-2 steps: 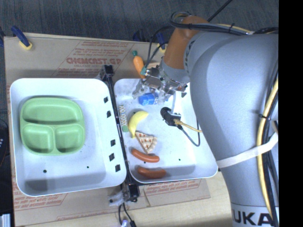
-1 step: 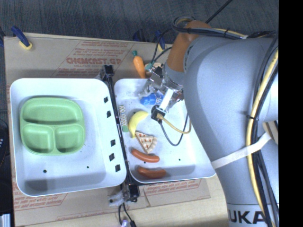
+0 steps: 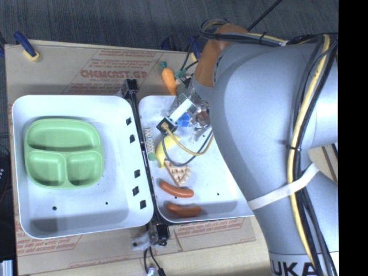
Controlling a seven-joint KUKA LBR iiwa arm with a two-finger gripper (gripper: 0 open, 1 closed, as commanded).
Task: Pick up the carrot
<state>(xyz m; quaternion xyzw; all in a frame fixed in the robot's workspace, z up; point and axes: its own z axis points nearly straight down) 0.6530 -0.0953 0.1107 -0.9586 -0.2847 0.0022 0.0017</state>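
Grey and bulky, the arm reaches in from the right and covers much of the right bin, so the gripper at its tip is crowded by cables and whether it is spread or closed cannot be told. Just beyond that bin's far rim lies the carrot, on the cardboard beside the gripper. A banana, a pizza slice and two sausages lie in the right bin, while the left bin holds a green divided tray.
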